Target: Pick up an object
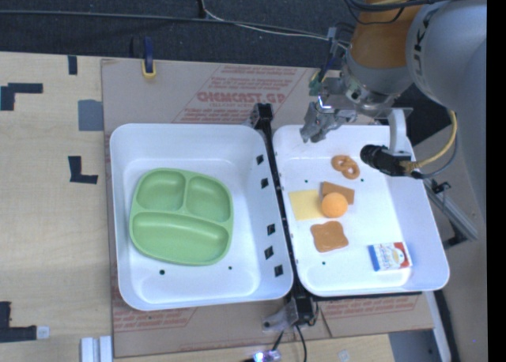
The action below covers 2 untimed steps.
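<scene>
Counter (47,194): pale wood-grain top with dark tape marks, carrying a sheet of brown cardboard (229,92) printed in red, on which two shallow white bins sit side by side.

Left bin (126,147): holds one green divided plate (181,216), three compartments, lying flat near the bin's middle.

Right bin (411,218): holds six small items.
- Pretzel (345,165), brown, toward the far side of the bin.
- Yellow cheese slice (303,204), flat, square, at the bin's left side.
- Orange ball (334,205), resting against the cheese slice's right edge.
- Brown cracker (337,190), partly hidden behind the ball.
- Toast piece (329,235), brown, just nearer the camera than the ball and cheese.
- Small blue, white and red box (389,257), lying flat near the bin's near-right corner, apart from the other items.

Arm (443,28): grey with orange band, entering from the right, over the far edge of the right bin.

End effector (315,130): above the bin's far-left corner, beyond the pretzel and touching none of the items. Nothing is seen between its fingers; how far apart they stand cannot be told.

A black cable (237,16) crosses the dark floor behind.
</scene>
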Tool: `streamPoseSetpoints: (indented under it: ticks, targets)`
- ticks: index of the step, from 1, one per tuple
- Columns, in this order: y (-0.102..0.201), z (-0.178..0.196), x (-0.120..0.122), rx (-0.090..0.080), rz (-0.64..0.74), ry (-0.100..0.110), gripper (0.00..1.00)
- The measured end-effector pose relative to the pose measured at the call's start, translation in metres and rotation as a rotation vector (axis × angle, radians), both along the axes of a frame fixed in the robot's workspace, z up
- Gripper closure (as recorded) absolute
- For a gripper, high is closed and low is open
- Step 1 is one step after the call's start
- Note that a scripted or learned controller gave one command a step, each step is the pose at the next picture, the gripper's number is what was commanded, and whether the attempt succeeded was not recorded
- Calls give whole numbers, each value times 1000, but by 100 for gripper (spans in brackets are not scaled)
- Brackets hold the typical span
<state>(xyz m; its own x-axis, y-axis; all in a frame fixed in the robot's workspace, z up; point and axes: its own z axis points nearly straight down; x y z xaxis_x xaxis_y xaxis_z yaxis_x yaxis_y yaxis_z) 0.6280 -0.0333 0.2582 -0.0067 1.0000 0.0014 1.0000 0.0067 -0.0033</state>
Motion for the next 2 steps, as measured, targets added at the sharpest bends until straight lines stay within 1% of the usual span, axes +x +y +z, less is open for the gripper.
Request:
streamPoseSetpoints:
  ticks: [1, 2]
  targets:
    - [62, -5, -5, 0, 1, -1, 100]
    - [113, -27, -16, -1, -1, 1, 100]
